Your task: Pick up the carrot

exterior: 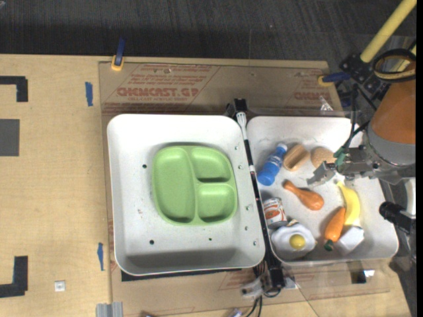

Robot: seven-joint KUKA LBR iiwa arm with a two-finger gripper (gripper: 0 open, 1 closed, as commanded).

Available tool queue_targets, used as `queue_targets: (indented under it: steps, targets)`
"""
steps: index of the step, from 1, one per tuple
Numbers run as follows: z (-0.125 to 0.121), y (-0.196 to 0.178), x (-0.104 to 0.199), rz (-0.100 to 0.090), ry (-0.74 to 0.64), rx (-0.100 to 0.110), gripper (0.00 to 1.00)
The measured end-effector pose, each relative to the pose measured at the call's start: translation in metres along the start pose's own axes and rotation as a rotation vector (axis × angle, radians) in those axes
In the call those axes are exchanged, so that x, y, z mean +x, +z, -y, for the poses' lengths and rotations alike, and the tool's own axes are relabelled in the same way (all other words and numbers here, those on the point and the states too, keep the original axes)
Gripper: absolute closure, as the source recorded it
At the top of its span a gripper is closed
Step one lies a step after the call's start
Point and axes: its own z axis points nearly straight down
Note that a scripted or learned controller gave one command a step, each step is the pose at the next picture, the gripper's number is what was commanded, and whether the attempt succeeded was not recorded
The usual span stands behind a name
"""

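Carrot waiting in the right bin, crowded on two sides.

The carrot (334, 224) lies well below the gripper (328, 169), long axis steeply slanted, green stem end at lower left, orange tip toward upper right. The banana (350, 203) touches its upper end and a white block (351, 238) sits just beside it, so a descent off-line could pinch either instead. Whether the jaws are apart I cannot tell; they look empty.
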Motion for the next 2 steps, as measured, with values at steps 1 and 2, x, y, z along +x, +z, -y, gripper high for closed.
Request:
queue_targets:
  steps: [1,2]
  targets:
    - [0.037,0.096,-0.03,0.002,-0.231,-0.005,0.0]
    - [0.038,0.102,0.009,0.008,-0.367,-0.01,0.0]
